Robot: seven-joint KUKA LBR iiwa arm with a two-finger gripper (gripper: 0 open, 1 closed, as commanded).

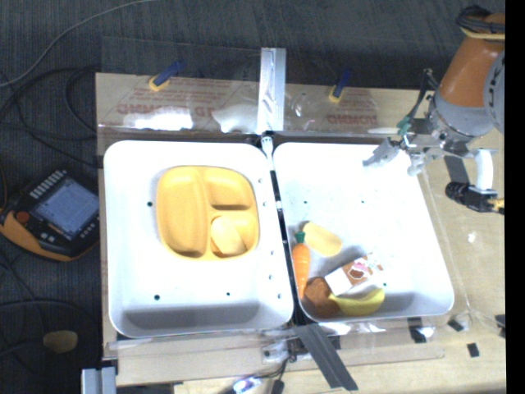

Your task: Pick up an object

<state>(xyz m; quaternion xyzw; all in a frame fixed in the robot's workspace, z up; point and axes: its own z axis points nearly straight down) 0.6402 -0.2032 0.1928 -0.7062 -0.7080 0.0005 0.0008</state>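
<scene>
A: While the grey arm with its orange band point(469, 72) reaches in from the right, where does the gripper point(392, 152) sit?

B: Over the far right corner of the right white bin point(410, 245), above bare floor. How far the jaws stand apart I cannot tell; nothing shows between them.

A: And the things to pick?

B: They are well apart from it, bunched in that bin's near left corner. An orange plastic carrot point(301, 260) lies along the left wall, a pale yellow rounded piece point(321, 240) just beside it, a brown round object point(318, 292) at the near wall, a yellow banana point(362, 302) touching it, and a small white and red packet point(353, 274) resting on them.

A: The left bin point(131, 253)?

B: It holds a yellow divided plastic tray point(205, 209). A black and orange handheld pendant point(51, 216) lies left of the surface.
</scene>
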